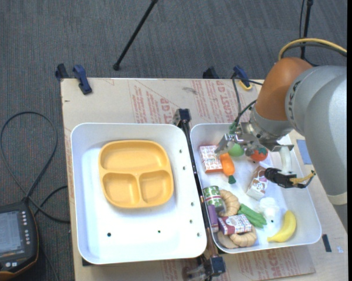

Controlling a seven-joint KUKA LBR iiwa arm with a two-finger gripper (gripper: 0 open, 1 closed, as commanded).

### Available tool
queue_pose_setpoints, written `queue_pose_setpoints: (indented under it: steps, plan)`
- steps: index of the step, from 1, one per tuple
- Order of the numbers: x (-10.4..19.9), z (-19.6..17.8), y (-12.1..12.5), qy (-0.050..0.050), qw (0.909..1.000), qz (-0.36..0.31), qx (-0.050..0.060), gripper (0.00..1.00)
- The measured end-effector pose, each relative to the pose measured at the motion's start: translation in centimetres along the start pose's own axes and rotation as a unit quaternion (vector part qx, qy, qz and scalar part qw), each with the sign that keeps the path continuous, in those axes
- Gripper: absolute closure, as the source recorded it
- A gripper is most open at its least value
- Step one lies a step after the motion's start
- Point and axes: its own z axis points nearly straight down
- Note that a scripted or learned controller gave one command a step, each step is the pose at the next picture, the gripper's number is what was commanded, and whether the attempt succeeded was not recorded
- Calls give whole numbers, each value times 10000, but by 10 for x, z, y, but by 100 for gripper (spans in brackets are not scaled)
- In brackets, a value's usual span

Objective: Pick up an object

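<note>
Gripper (pixel 241 142) low over the toy food in the right bin (pixel 307 212); whether it is spread or pinched I cannot tell.

A green ball (pixel 237 150) sits right under the gripper, the orange carrot (pixel 227 164) just below it, a small red-and-white carton (pixel 210 158) to its left. Farther down lie a croissant (pixel 230 202) and banana (pixel 285 227). Well off to the left, a yellow divided plate (pixel 136 172) rests in the other bin (pixel 88 215).
</note>
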Motion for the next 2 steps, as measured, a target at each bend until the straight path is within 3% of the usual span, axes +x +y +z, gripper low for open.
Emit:
queue_pose_setpoints:
  steps: [1, 2]
  plan:
    - [1, -9, 0, 3, 10000, -25, 18, 100]
    - [103, -122, -2, 16, 10000, -6, 59, 100]
